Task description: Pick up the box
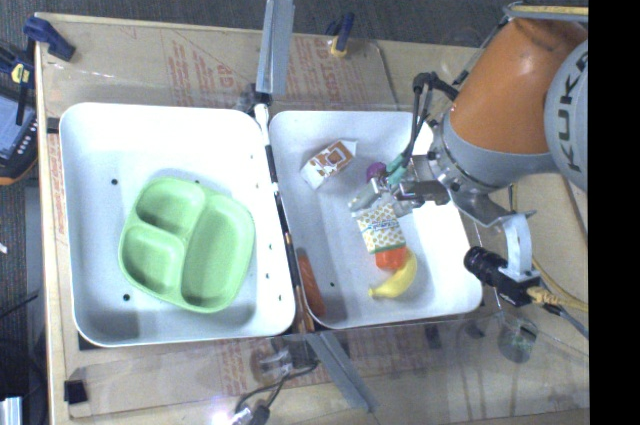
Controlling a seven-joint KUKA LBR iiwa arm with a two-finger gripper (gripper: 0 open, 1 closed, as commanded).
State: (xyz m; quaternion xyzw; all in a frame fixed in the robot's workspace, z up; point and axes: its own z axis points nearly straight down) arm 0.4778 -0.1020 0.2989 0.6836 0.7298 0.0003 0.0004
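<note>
- Nearest the camera's low edge, a banana (394,281) lies in the right bin (330,313), with an orange-red item (391,259) touching it just above, and a reddish strip (310,285) along the bin's left wall.
- A printed packet (380,230) lies upward from those, right under the gripper (385,196), which hangs low over the bin's middle; whether it is clenched or released cannot be told, and nothing is visibly grasped.
- A small purple object (376,171) sits just beside the gripper.
- The box (329,162), brown and white, lies farther back in the right bin, toward its upper left, apart from the gripper.
- Risk, as a judgement: the gripper sits over the packet, not the box, so closing here would likely seize the wrong item or nothing.
- The left bin (90,128) holds a green divided tray (187,244), well apart and no obstacle.
</note>
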